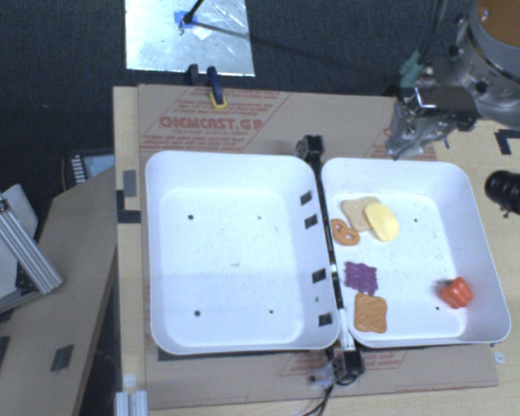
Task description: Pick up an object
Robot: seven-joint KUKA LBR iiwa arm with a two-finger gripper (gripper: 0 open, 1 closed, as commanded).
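The jaws (405, 141) hover above the right bin's (468, 185) far rim; I cannot tell their spread. The red pepper (455, 293) sits alone near the front right corner, an easy pick: centre overhead, descend straight, clear of the wall.

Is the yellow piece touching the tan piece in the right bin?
Touching: in the camera view the yellow piece overlaps the tan piece's right edge, with no gap.

**Words on the board**

The brown board (243, 115) under the two white bins has red letters. They look like "CHEMCAST", with a few more letters after that are too blurry to read. Other red marks are too small to read.
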